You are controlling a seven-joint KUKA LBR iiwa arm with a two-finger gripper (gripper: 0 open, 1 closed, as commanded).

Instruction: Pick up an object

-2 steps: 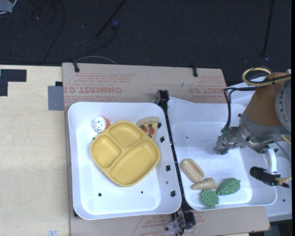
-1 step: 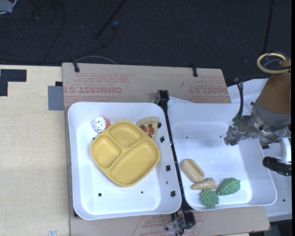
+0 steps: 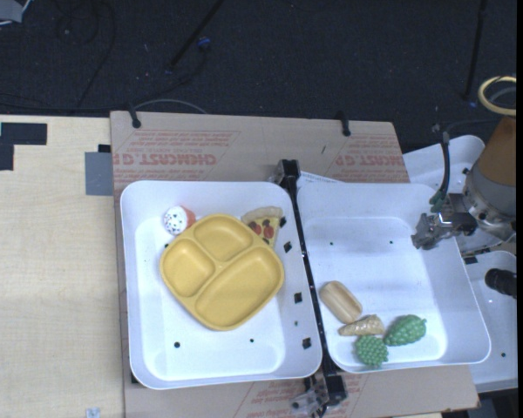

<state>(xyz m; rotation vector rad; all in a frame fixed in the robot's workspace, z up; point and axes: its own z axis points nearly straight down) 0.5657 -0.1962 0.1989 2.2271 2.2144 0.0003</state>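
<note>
In the right bin (image 3: pixel 392 259) lie a tan bread roll (image 3: pixel 341 300), a small tan piece (image 3: pixel 362 326) and two green bumpy fruits (image 3: pixel 371 350) (image 3: pixel 406 330), all near its front. The left bin (image 3: pixel 157 347) holds a yellow divided plate (image 3: pixel 223 270), a pizza slice (image 3: pixel 263 224) and a white and red ball (image 3: pixel 176 220). My gripper (image 3: pixel 429 233) hangs at the right bin's right rim, well up and right of the roll, with nothing seen between its fingers.
The arm with its orange band (image 3: pixel 506 159) comes in from the right edge. A black divider (image 3: pixel 301 259) runs between the bins. Cardboard (image 3: pixel 253 151) lies under both bins, with a wooden bench top (image 3: pixel 44 268) to the left.
</note>
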